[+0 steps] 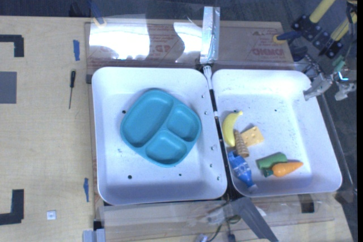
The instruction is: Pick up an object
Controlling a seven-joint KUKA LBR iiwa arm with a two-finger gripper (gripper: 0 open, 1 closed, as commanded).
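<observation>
- The claw (324, 79) sits at the far right rim of the right bin (295, 85), beside the bin's far right corner; it is small and blurred against the hardware there, so I cannot tell whether it grips anything, and nothing is seen in it.
- Below and to the left of the claw, the far and right parts of the right bin's floor lie bare and white, giving open room along the far wall and the right wall.
- The things in that bin crowd its near left part, well apart from the claw: a yellow banana (230, 127) close to the wall shared with the other bin, a tan cracker-like block (253, 136) just beside it, and a brown ridged cone (242, 146) touching the block.
- Nearer the front edge lies a blue packet (241, 170) against the left wall, and to its right a green piece (269, 161) touching an orange carrot (287, 168).
- The left bin (108, 93) holds a blue divided plate (161, 127) in its middle, with bare floor around it on every side.
- A clear plastic sheet (147, 37) stands along the far edge of the bench (39, 139), behind both bins.
</observation>
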